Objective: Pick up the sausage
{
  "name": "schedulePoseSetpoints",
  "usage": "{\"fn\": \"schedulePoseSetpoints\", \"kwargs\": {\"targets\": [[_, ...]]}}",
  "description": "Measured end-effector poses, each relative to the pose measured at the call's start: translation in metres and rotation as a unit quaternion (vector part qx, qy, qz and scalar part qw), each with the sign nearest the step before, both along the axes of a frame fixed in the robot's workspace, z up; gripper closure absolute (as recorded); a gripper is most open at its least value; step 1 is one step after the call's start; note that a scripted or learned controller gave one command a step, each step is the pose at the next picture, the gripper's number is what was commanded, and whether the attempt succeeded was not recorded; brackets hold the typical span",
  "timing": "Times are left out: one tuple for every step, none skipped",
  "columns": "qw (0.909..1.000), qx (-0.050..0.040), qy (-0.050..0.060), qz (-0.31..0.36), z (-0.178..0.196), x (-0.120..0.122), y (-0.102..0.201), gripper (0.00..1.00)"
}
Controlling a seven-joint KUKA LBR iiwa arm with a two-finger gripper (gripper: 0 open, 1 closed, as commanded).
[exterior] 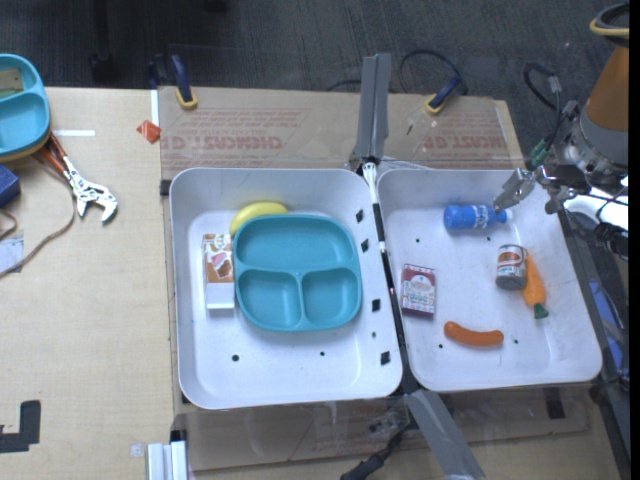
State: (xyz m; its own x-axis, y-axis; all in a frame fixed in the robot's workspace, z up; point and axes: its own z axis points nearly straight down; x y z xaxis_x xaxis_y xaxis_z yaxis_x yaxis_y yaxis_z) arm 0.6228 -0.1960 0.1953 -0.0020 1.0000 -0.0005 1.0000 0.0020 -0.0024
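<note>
The sausage (473, 336), orange-red and short, lies flat near the front of the right bin (560, 363). My gripper (532, 196) hangs over that bin's far right corner, well behind the sausage. Its two fingers (512, 191) stand apart and open, with nothing between them. The left finger's tip is close to a blue bottle (470, 217) lying on its side.
A small can (511, 266) and a carrot (536, 286) lie between the gripper and the sausage. A red card box (418, 291) sits left of the sausage. The left bin (190, 298) holds a teal divided plate (297, 271), a yellow fruit (260, 211) and a carton (218, 268).
</note>
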Motion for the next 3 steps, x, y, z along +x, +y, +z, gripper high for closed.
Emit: {"fn": "schedulePoseSetpoints", "kwargs": {"targets": [[1.0, 0.0029, -0.001, 0.002, -0.097, -0.092, -0.016, 0.0], [1.0, 0.0019, -0.001, 0.0, -0.089, -0.092, -0.017, 1.0], [0.9999, -0.0004, -0.001, -0.014, 0.004, -0.07, -0.016, 1.0]]}}
